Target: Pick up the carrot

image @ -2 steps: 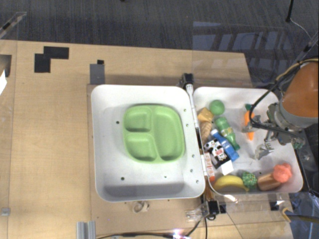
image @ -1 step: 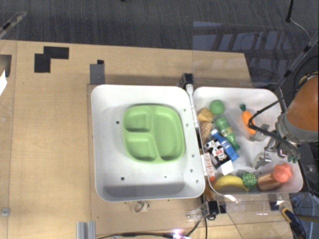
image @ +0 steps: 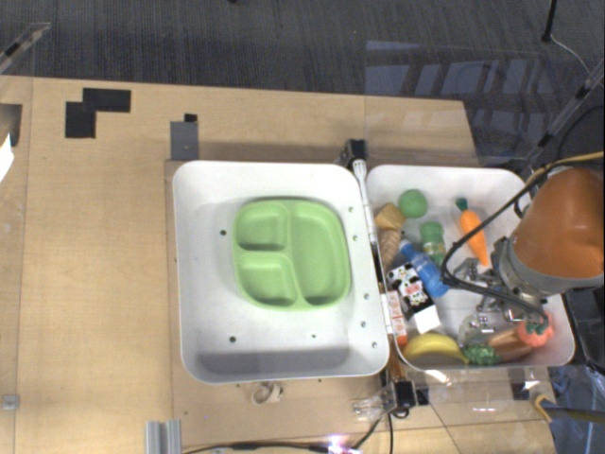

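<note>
Dark carpet lies behind a light wooden counter point(image: 85, 282) that holds two white bins side by side. One bin, the left bin point(image: 198, 348), has a green plate point(image: 288, 252) with three parts in it. Next to it, the right bin point(image: 496, 178) is full of small toys.

Near the far side of that right bin lies the carrot point(image: 473, 235). It is orange with a little green top. A green ball point(image: 412, 202) and a green bottle point(image: 433, 237) sit just beside it. A blue bottle point(image: 423, 266) lies close by, and a yellow banana point(image: 432, 348) rests along the near edge.

From the right, the grey arm point(image: 565, 225) reaches in with its big orange band. Its gripper point(image: 487, 322) hangs low over the near part of the bin, close to a red and green toy point(image: 518, 339). I cannot tell if the jaws are open or shut.

I think the job is hardly started. Nothing is touching the carrot, which is a little way off from the gripper. The arm must go to it, grab it and lift it.
</note>
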